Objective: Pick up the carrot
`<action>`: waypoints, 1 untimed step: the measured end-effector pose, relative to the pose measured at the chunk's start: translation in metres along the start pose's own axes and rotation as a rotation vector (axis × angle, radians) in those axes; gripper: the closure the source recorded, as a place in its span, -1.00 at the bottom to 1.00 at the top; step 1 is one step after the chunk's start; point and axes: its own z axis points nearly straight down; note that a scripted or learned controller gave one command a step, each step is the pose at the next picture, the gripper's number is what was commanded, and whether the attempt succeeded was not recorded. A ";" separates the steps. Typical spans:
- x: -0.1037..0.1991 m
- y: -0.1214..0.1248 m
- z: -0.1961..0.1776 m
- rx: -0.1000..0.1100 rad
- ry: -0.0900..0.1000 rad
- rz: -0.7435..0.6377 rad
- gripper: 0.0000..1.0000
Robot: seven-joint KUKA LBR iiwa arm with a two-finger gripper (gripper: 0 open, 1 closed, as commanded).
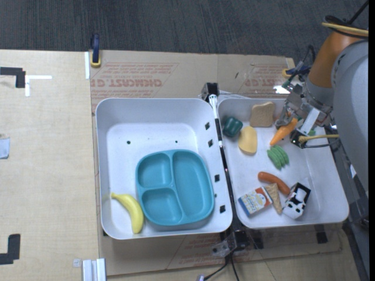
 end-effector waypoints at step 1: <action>0.079 -0.103 -0.092 -0.012 0.010 0.040 1.00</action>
